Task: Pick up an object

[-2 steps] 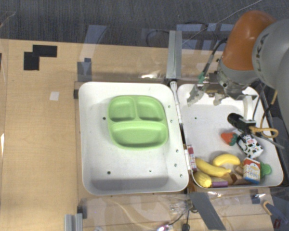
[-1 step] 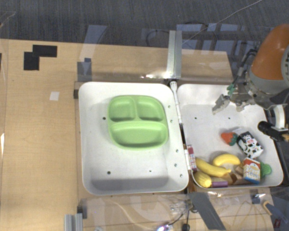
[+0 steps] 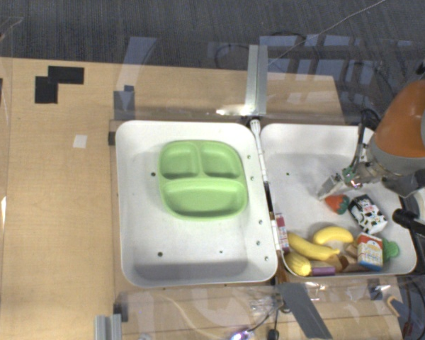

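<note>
My gripper (image 3: pixel 342 185) hangs low over the middle of the right bin (image 3: pixel 297 154), below the arm's orange band (image 3: pixel 405 129). Its fingers look spread apart, with nothing between them. A small red-orange object (image 3: pixel 336 203) lies just under and in front of the fingertips. To its right sits a black-and-white patterned toy (image 3: pixel 369 216). Two yellow bananas (image 3: pixel 309 247) (image 3: pixel 333 235) lie near the bin's front edge. A red-and-white carton (image 3: pixel 370 252) stands beside a green item (image 3: pixel 390 248). A purple piece (image 3: pixel 324 269) rests at the front rim.
The left bin (image 3: pixel 138 211) holds a green divided plate (image 3: pixel 202 178) near its middle. A metal divider post (image 3: pixel 257 76) stands behind the seam between the bins. The far-left part of the right bin is bare white floor.
</note>
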You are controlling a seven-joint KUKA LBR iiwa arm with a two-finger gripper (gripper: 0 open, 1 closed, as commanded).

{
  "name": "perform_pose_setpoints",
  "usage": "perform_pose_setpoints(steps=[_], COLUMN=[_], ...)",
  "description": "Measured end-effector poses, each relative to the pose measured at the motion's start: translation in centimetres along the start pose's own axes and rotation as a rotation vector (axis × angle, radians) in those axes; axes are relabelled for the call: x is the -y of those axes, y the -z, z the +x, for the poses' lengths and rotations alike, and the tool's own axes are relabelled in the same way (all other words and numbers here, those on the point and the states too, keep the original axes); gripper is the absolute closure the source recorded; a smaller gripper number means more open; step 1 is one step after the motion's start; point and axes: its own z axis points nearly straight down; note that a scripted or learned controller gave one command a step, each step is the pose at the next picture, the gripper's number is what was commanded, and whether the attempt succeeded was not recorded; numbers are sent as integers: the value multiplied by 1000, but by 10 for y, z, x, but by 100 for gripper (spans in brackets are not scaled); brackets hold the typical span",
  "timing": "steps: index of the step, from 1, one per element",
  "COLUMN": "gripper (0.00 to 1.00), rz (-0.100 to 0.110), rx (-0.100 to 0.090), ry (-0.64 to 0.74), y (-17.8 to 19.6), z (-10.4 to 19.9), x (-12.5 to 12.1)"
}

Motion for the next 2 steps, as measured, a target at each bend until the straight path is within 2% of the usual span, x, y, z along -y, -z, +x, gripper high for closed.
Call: perform_pose_setpoints(steps=[1, 2], gripper=[0, 100], rz=[-6, -11], rx=[5, 3], ry=[250, 250], y=[2, 14], z=[16, 18], x=[18, 15])
